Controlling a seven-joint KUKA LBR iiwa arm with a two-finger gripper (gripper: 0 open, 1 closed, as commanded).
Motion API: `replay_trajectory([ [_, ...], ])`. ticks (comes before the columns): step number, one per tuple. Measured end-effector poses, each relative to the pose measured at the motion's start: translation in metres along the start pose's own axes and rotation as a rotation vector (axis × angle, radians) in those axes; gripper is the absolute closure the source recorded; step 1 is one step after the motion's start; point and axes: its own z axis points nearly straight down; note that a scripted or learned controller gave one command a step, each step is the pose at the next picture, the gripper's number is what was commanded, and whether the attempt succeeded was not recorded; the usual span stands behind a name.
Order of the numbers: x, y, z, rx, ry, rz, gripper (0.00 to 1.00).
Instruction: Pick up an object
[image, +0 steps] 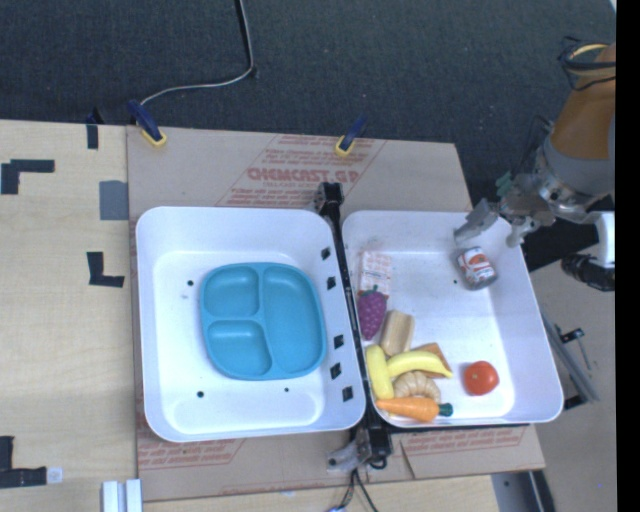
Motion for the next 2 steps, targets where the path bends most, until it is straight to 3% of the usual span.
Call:
replay_trajectory([
  [1, -0.0254, 0.0219, 0.1312, -0.001, -0.001, -0.001, 0.00],
  [2, -0.0252, 0.0220, 0.1215, 0.000, -0.003, -0.002, 1.00],
])
